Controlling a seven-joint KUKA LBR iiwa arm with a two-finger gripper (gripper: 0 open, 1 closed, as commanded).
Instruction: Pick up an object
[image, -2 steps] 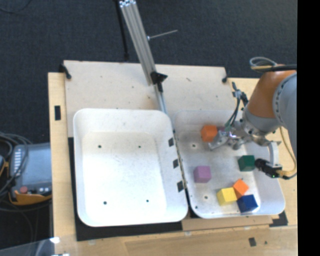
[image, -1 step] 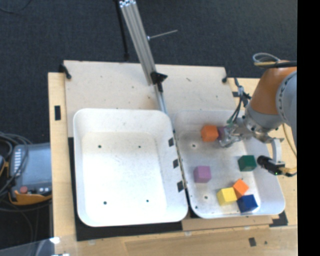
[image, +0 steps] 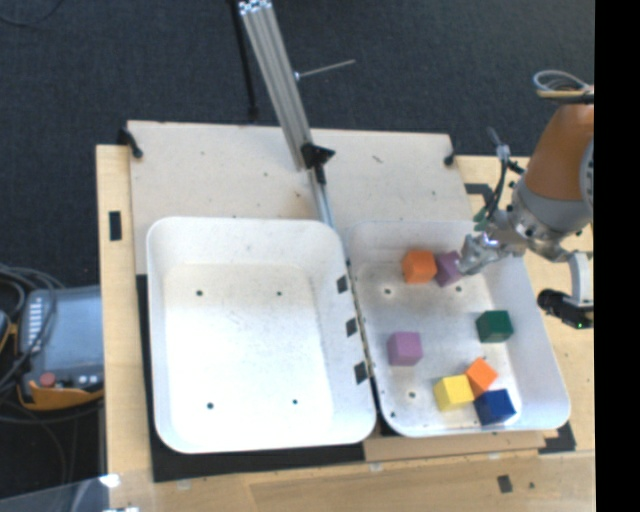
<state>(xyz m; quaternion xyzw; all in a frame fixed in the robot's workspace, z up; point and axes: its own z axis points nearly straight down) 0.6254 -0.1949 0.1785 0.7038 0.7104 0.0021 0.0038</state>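
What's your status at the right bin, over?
Gripper low over right bin, beside a purple block; grip unconfirmed. Orange block touching that purple block's far side. Five more blocks nearer the front.

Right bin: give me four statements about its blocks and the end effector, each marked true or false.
1. The right bin holds seven blocks. True.
2. The yellow block lies in the left bin. False: it lies in the right bin, near the front.
3. The end effector is next to the mauve block beside the orange block. True.
4. The green block touches the blue block. False: they lie apart.
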